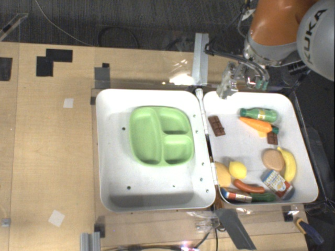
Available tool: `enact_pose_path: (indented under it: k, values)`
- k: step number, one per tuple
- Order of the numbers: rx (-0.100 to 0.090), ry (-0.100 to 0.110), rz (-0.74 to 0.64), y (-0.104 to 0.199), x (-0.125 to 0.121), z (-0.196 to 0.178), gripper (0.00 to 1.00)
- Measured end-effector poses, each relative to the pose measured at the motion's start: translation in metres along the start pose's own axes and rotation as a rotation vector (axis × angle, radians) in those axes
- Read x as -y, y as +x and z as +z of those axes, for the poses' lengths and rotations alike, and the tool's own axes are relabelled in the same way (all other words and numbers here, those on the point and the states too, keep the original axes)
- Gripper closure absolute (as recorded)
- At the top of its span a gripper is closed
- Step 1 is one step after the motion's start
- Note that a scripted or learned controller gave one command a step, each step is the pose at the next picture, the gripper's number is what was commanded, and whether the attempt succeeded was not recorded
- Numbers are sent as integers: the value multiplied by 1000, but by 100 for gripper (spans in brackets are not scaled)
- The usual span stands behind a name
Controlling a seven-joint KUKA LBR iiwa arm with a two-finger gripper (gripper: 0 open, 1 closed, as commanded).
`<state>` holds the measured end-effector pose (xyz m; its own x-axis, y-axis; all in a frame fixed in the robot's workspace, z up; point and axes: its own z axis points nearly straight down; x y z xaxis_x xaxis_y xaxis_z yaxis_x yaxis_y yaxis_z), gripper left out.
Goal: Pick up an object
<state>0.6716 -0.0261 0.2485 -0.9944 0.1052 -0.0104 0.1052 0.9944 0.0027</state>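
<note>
Carrot (256, 124) beside green bottle (258, 114) in right bin (298, 119); gripper (242, 81) above far rim (finger state unclear, nothing visibly held).

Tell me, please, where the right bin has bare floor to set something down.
The right bin has bare floor in its middle, bordered by the chocolate bar, carrot and lemon. Its far left corner, under the pincer, is also bare. The near edge is crowded: banana, lemon, sausage.

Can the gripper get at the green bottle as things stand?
Probably yes. The gripper hangs over the right bin's far edge, near the green bottle; only the carrot crowds the bottle's near side.
</note>
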Motion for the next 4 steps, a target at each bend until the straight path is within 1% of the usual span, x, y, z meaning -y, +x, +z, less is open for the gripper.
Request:
enact_pose_path:
  k: [1,2,3,4]
  values:
    - [-8,-1,-448,68,40,65,100]
    - [-4,-2,-481,70,0,43,100]
    - [-2,-2,-679,44,-37,23,100]
    - [-2,4,-530,-4,102,1,100]
